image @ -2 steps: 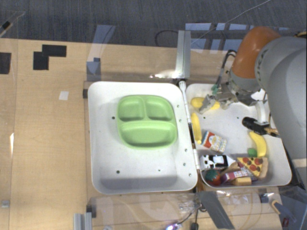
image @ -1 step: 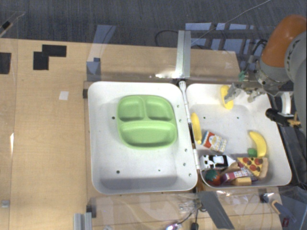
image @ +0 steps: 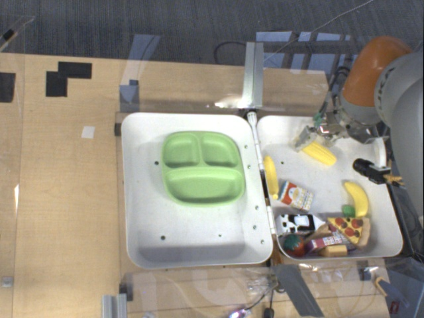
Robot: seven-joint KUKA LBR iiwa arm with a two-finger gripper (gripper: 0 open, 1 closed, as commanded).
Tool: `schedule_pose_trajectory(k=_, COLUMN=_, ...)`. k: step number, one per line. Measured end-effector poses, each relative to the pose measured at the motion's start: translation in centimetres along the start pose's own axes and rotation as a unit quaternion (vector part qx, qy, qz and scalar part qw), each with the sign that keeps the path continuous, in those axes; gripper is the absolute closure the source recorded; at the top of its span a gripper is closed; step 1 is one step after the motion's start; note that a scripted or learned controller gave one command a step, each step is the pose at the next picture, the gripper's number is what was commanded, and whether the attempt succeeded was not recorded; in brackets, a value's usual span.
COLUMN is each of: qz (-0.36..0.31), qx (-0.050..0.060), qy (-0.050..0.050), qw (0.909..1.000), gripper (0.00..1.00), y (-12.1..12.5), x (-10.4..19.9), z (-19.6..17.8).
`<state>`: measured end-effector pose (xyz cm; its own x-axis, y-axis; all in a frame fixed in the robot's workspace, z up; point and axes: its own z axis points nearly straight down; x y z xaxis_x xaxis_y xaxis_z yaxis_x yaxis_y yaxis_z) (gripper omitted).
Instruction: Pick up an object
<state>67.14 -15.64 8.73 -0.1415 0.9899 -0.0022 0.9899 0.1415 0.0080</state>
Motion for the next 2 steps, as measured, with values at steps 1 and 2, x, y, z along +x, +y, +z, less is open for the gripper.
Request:
schedule_pose_trajectory(k=1, qz=-0.004, qx=-0.004, qy=-0.001, qw=1.0000, gripper=1.00, y=0.4, x=0.2, z=-1.3)
schedule_pose_trajectory(k=2, qz=0.046, qx=0.001, qy=0.000, qw=0.9990, gripper=1.00, y=0.8, x=5.1, z=-11.9)
